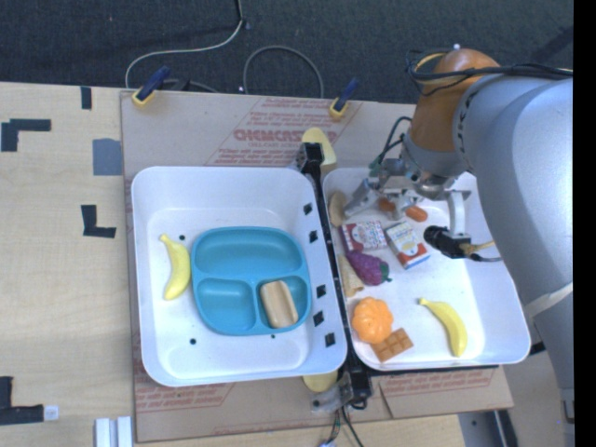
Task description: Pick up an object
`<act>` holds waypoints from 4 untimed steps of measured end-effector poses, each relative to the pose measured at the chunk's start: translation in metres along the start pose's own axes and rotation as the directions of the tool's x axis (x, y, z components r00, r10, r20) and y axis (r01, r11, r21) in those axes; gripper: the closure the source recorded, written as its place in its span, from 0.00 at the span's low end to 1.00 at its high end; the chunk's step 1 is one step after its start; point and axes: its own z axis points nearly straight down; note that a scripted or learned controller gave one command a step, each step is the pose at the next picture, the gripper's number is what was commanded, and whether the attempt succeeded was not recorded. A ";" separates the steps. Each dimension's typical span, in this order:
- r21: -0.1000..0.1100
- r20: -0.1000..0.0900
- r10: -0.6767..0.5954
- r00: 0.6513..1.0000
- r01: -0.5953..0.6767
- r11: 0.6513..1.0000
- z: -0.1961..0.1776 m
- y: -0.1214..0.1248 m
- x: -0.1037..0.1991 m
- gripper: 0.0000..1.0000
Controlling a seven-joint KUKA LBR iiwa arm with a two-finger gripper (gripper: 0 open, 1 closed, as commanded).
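The grey arm reaches in low over the right shallow white bin, its hand down at the bin's far end among small packets; whether it is clenched or released, I cannot tell. Nearer in that bin lie a purple toy eggplant, an orange toy pumpkin and a yellow banana. The left white bin carries a blue divided plastic tray with a bread roll, and a second banana beside it.
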 end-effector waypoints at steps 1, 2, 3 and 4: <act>-0.026 -0.001 0.000 1.000 0.000 1.000 -0.053 0.004 -0.047 0.00; -0.039 -0.003 0.003 1.000 -0.004 0.999 0.005 -0.037 -0.046 0.00; 0.001 -0.002 0.000 1.000 0.000 1.000 0.010 0.001 -0.029 0.00; -0.004 0.003 0.003 1.000 -0.003 1.000 0.009 0.000 -0.020 0.00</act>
